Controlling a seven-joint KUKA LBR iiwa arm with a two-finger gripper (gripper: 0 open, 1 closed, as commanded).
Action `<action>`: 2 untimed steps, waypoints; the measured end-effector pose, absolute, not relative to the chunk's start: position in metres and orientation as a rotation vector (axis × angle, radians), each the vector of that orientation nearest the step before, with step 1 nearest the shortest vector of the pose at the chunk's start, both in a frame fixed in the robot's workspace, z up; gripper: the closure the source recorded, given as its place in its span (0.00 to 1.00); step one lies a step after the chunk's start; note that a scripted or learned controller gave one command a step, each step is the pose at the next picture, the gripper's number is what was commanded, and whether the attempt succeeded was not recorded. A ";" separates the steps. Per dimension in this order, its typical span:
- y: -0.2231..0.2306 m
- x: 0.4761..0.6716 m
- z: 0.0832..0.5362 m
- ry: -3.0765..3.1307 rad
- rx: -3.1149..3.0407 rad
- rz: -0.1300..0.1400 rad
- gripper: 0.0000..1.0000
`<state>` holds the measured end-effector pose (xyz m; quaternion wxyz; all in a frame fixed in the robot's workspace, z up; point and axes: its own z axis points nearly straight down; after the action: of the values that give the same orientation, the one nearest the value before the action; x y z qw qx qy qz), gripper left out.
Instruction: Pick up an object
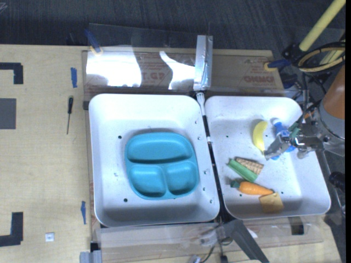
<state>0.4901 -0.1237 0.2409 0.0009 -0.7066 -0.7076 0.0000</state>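
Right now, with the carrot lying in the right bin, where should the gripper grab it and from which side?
Grip the carrot across its thick orange middle, coming straight down from above. It lies flat and long, running left to right, so the fingers should likely close across its narrow width. Avoid the right tip, which sits against the tan block, and the green-topped left end.

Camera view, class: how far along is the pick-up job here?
Done: the arm has reached into the right bin, and the tool sits low beside the yellow banana. In hand: nothing visibly gripped. Left: grasping and lifting; the corn, carrot and bread piece lie on the bin floor.
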 end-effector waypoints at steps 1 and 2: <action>-0.086 0.502 0.194 -2.299 -2.134 0.003 0.00; -0.103 0.505 0.088 -2.481 -1.938 -0.007 0.00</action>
<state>0.5052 -0.1034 0.0880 -0.0033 -0.6155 -0.7881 -0.0023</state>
